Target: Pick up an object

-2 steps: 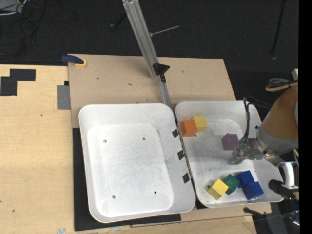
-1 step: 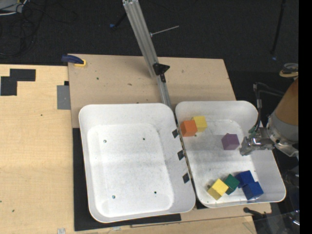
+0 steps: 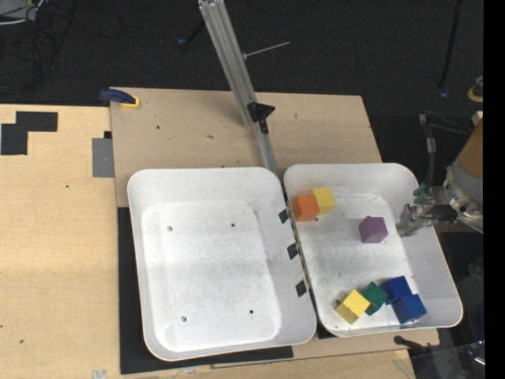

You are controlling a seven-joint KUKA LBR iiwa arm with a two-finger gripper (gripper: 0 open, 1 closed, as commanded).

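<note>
— Nearest the lens, what do you see?

— Bare white floor of the left bin [image 3: 209,263], speckled with small dark dots, with 3 black clips along the edge it shares with the right bin [image 3: 359,287].

— Start at the fingers, then.

— They belong to the gripper [image 3: 409,219], at the right bin's right wall, about level with the purple cube [image 3: 373,229]. Small and blurred metal; I cannot tell whether the fingers are open or closed, and nothing is visibly between them. The arm [image 3: 473,172] behind is cut off at the frame's right side, so little of it can be read.

— And the things to pick?

— All in the right bin. The purple cube sits just left of the gripper, apart from it, alone in the middle of the bin. Further left, near the dividing edge, an orange cube [image 3: 306,208] touches a yellow cube [image 3: 323,200]. At the bin's near end a cluster: another yellow block [image 3: 353,305], a green block [image 3: 375,297] against it, and 2 blue blocks [image 3: 402,297] crowded together; where one blue ends and the other begins is hard to make out.

— Beyond the bins?

— A wooden surface [image 3: 316,129], a slanted aluminium rail [image 3: 233,61] rising from between the bins, and a blue-and-yellow clamp [image 3: 120,97] at the board's far left corner. Dark floor behind, with cables barely legible.
</note>
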